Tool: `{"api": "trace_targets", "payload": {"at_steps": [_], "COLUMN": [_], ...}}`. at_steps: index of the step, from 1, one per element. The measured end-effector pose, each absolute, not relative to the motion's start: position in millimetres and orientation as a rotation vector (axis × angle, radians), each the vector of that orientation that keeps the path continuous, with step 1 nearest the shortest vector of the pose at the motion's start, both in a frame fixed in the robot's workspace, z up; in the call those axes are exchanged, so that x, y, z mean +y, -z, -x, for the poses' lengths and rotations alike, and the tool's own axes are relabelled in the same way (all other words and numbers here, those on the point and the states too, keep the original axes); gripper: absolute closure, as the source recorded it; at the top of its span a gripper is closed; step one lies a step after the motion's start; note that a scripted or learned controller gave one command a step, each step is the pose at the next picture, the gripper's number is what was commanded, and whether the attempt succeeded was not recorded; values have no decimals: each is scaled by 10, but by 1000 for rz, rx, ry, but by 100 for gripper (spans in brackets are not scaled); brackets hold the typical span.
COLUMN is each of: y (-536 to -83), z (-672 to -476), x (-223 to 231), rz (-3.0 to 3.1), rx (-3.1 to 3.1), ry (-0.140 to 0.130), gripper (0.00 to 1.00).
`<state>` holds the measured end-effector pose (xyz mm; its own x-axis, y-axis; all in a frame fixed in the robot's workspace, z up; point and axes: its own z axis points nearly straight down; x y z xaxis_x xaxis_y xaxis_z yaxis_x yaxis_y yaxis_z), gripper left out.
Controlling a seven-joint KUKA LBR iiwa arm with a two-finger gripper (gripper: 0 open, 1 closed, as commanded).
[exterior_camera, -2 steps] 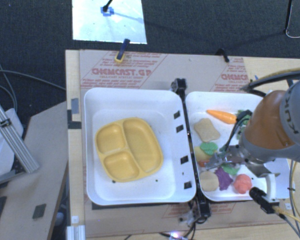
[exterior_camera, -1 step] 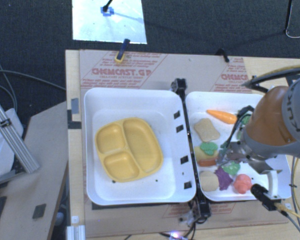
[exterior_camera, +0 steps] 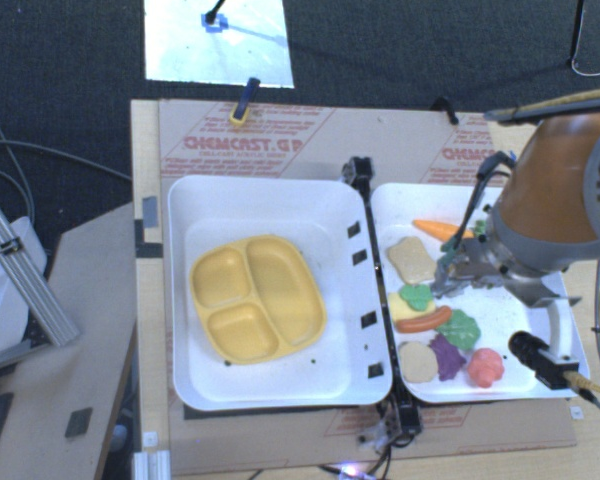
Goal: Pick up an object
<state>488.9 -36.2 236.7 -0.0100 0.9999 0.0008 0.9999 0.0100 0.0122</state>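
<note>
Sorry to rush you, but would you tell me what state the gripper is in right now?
Gripper: low over the right bin, near the toy foods; whether it is open, shut or holding anything cannot be told.

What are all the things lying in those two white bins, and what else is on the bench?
left bin: one, white, left half of the bench
divided tray: one, yellow, three compartments, in the left bin
right bin: one, white, beside the left bin
carrot: one, orange, upper part of the right bin
bread slice: one, tan, below the carrot
green leafy piece: one, below the bread slice
sausage: one, red-orange, middle of the right bin
green vegetable: one, right of the sausage
round tan piece: one, front of the right bin
purple piece: one, beside the round tan piece
pink piece: one, front right
arm: one, grey and orange, over the right bin
pincer: one, dark, low over the food, near the green leafy piece
</note>
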Motion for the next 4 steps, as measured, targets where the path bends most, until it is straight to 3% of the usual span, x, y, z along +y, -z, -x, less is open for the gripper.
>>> {"api": "trace_targets", "payload": {"at_steps": [1,2,3,4], "y": [-1814,-2729,-1897,-2425], "z": [-4860,-4883,-4854,-5082], "x": [-49,-488,-173,-851], "rz": [-2216,-2216,-2220,-2220], "rx": [2231,2213,2231,2211], "ry": [2,-10,5,-4], "gripper": [100,100,100,100]}}
